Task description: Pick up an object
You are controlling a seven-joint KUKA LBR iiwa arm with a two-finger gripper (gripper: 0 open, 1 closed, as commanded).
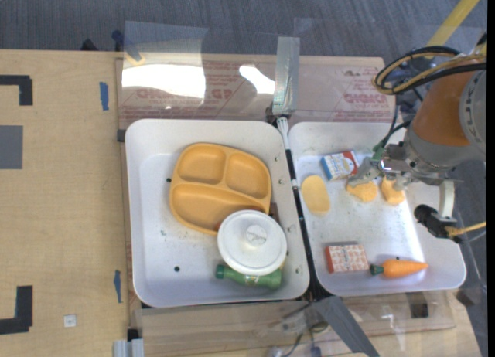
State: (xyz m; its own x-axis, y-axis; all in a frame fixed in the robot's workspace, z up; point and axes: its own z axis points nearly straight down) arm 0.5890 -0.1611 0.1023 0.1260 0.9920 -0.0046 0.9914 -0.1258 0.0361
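Orange-banded and grey, the arm [448, 116] reaches into the right bin [452, 274], its gripper [379, 171] low among yellow pieces [362, 190] near a blue-and-white carton [339, 165] — whether the jaws are open or closed cannot be told. Elsewhere in that bin lie a carrot [401, 269] and a small box [346, 257] — the left bin [143, 216] holds a divided yellow plate [216, 181], white bowl [252, 241] and green bottle [249, 277].

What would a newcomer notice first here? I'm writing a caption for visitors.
The orange divided plate in the left bin, with a white lidded bowl overlapping its near edge. Then the grey-and-orange arm reaching in from the right, its gripper low over small yellow pieces in the right bin.
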